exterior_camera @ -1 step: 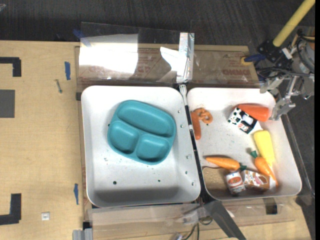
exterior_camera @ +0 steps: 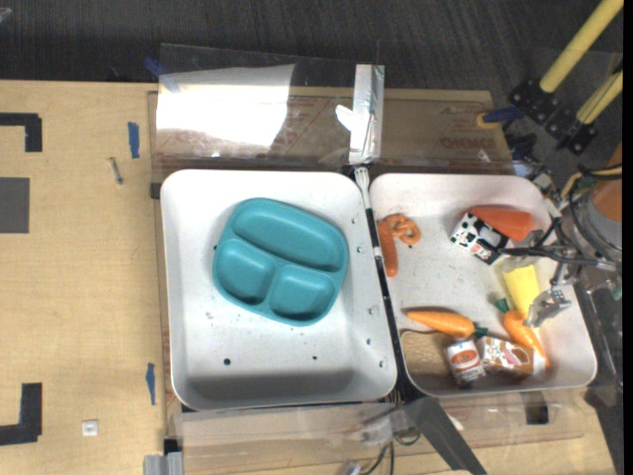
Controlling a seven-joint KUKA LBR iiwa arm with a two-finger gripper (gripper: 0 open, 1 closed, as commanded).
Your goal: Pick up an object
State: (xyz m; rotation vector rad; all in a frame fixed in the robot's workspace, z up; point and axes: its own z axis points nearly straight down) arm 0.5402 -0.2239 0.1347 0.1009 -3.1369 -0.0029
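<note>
The two-finger metal gripper (exterior_camera: 547, 305) hangs low at the right bin's (exterior_camera: 435, 194) right side; its opening cannot be judged. A yellow plastic block (exterior_camera: 520, 285) lies just beside it toward the bin's centre, and an orange toy carrot (exterior_camera: 523, 332) lies directly below, angled diagonally

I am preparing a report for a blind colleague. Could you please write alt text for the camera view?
Two shallow white bins sit side by side on a bench. The left bin holds a teal divided plate; the right bin holds small toy foods, including a carrot, with the robot's claw at its right edge.
</note>
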